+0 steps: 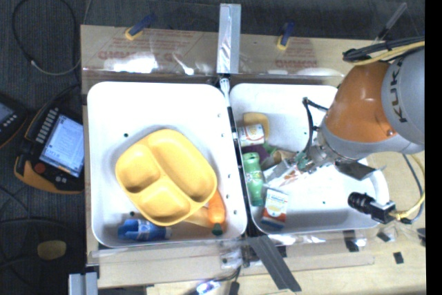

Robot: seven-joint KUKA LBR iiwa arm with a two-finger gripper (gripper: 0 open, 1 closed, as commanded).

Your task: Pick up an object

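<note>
Objects for picking, such as the green bottle (251,176) and small carton (275,204), lie crowded at the right bin's (324,217) left side, with the tool (298,162) low among them, its opening impossible to tell.

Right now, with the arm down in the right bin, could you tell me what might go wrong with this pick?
The gripper sits among crowded items: the green bottle, a small carton and a yellow-lidded jar lie close together, so it may grab two things, or nudge one and close on none. These things also lie near the divider between the bins, which could block a finger.
</note>
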